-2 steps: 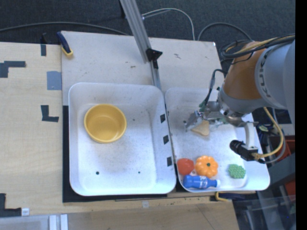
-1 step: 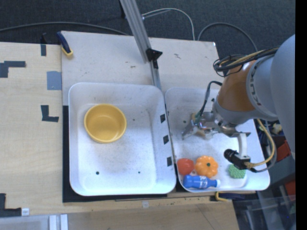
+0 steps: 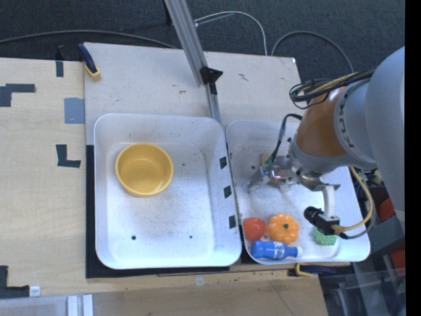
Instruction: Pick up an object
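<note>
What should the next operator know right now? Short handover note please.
Gripper: down in the right bin, upper-middle area; finger state cannot be read from this view, and nothing is visibly held.
Right bin, near edge: red object, orange pumpkin-like object, blue object, green object towards the right corner. All lie apart from the gripper.
Left bin: yellow bowl, upper left.
Done: arm is positioned inside the right bin.
Left: no pick confirmed; an object must be grasped and lifted.
</note>
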`<control>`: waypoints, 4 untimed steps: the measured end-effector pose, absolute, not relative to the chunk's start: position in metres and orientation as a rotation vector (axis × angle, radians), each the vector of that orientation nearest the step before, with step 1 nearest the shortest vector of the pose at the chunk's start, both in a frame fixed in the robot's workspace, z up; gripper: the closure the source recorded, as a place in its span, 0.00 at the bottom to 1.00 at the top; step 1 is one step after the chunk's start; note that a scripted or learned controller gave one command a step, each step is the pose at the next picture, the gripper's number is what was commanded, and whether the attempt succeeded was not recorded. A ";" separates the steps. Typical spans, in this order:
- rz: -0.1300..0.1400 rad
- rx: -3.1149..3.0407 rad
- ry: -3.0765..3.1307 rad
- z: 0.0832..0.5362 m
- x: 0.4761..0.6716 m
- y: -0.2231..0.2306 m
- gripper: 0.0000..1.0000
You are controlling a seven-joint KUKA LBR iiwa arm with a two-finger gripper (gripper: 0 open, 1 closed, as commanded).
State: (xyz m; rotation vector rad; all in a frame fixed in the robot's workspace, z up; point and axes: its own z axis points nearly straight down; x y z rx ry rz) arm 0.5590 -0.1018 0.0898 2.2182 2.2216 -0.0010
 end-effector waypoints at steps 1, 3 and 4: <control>-0.001 2.218 2.225 0.100 0.559 -0.101 1.00; 0.003 2.217 2.223 0.208 0.572 -0.093 1.00; 0.004 2.216 2.221 0.261 0.573 -0.092 1.00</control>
